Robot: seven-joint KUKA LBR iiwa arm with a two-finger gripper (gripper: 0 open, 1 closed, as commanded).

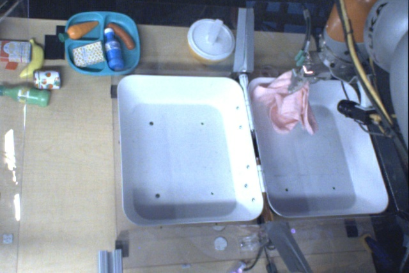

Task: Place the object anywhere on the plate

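Pink cloth (289,109): soft, crumpled fabric, hanging in folds from the jaws (300,77), its lower part draped on the floor of the right bin (332,201) near that bin's upper-left corner.
Jaws: closed on the cloth's top edge, with fabric bunched between the fingers; how wide the gap is cannot be told.
Arm (377,9): grey metal with an orange band, coming in from right of the jaws, with yellow and black cables looped along it.
Right bin: shallow, smooth white plastic with rounded corners; bare floor lies below and right of the jaws.
Left bin (128,156): same white plastic, left of the jaws; its right wall is just beside the right bin's left wall.
Divider (242,41): grey metal strip, up-left of the jaws, between the bins' top ends.
Plate (131,32): blue, compartmented, far left of the jaws on the wooden surface (57,169), holding toy food.
Lidded cup (211,40): round, white, left of the jaws, beyond the left bin's rim.
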